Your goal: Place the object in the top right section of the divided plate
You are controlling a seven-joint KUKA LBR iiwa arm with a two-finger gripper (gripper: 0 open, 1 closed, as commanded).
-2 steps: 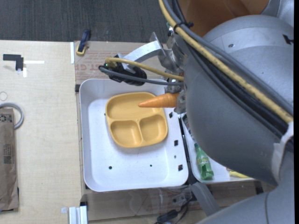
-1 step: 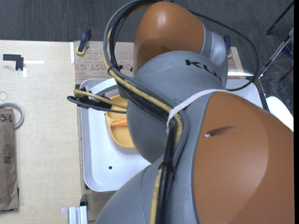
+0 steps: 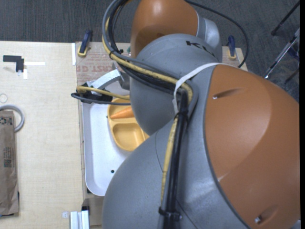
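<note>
Divided plate yellow, in white bin, arm overhead.

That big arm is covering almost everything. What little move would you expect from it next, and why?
Probably a small lift or pull back. The arm hangs over the yellow divided plate in the white bin, hiding most of it. An orange object already lies in one section, so clearing the view would let placement be checked.

The arm hides most of the divided plate.
</note>
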